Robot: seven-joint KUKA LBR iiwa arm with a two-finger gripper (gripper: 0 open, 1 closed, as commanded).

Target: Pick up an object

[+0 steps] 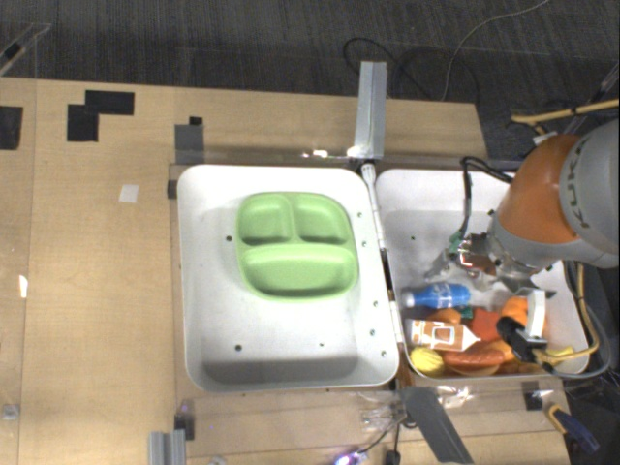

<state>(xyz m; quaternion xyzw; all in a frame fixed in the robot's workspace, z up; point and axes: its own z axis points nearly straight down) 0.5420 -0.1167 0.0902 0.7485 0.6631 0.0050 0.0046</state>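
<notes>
The right bin [426, 197] holds a heap of objects along its near side: a blue bottle [438, 296] lying on its side, an orange and white carton [441, 334], a yellow piece [424, 359], and several orange and red items [480, 355]. My gripper [469, 256] reaches into this bin from the right, low over the floor just behind the blue bottle. The wrist hides most of the fingers. Nothing shows held between them.
The left bin [208, 337] carries a green divided plate [294, 241] in its middle. A metal post [370, 109] stands at the back between the bins. Cables [562, 356] trail at the right bin's near right corner. The right bin's far half is bare floor.
</notes>
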